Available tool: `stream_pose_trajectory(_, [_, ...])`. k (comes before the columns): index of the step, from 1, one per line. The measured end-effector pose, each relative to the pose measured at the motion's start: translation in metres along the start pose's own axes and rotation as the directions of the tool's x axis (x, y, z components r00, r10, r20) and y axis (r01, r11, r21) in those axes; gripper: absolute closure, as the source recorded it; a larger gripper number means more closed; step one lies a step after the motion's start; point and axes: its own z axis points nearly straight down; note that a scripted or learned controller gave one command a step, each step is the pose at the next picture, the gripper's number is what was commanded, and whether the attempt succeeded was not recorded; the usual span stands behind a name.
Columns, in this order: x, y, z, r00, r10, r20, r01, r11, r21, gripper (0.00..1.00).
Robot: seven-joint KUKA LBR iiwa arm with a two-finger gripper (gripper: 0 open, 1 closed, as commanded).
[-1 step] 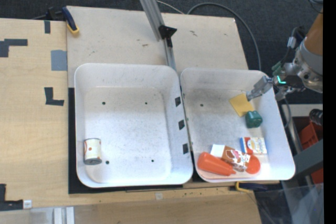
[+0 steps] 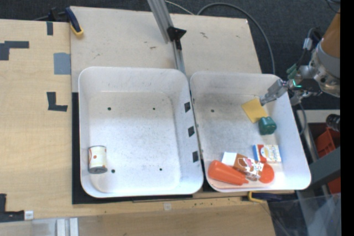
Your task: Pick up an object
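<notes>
The right bin (image 2: 221, 91) holds a yellow block (image 2: 254, 110) near its right wall, with a small green object (image 2: 267, 125) just below it. Along its front lie an orange carrot-like piece (image 2: 227, 173), a brown and red packet (image 2: 250, 166) and a small white and blue carton (image 2: 267, 153). In the left bin (image 2: 133, 83) a small can (image 2: 97, 159) stands at the front left corner. My gripper (image 2: 272, 92) hangs over the right bin's right wall, just up and right of the yellow block, with nothing seen held in it.
A metal pole (image 2: 156, 0) slants down from the top to a black clamp (image 2: 176, 33) behind the bins. A black cable (image 2: 243, 14) curves across the board at the back. A blue and yellow clamp (image 2: 74, 21) sits at the board's far left corner.
</notes>
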Motion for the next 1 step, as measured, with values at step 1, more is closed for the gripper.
stream_pose_trajectory(1, [0.0066, -0.0012, 0.0450, 1.000, 0.001, 0.000, -0.001, 1.000, 0.004, 0.00])
